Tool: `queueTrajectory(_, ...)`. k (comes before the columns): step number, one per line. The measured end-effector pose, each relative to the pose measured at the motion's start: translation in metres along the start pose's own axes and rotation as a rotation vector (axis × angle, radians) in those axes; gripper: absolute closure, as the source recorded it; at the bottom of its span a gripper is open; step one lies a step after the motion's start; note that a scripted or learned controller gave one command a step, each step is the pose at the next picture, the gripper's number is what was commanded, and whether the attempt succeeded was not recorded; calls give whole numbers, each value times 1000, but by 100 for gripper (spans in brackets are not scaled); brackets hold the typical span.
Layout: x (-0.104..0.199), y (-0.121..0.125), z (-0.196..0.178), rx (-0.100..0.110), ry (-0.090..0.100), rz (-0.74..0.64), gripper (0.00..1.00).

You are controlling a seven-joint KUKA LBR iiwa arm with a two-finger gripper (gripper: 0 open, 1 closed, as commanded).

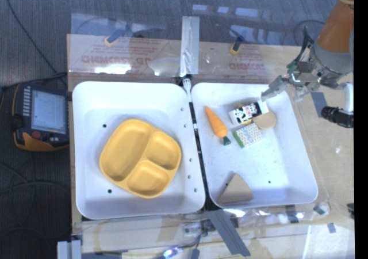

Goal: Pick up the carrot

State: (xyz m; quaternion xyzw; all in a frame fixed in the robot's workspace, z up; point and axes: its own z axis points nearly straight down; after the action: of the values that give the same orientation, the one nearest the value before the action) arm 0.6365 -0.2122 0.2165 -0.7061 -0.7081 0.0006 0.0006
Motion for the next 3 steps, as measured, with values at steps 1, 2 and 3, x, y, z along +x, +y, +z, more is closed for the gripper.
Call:
queueTrajectory(1,21,-8,21,3,-1,259,0)
queueTrajectory(2,83,-3,74,-3,-2,-139,0)
queueTrajectory(3,90,4,92,-15,-14,-2,0)
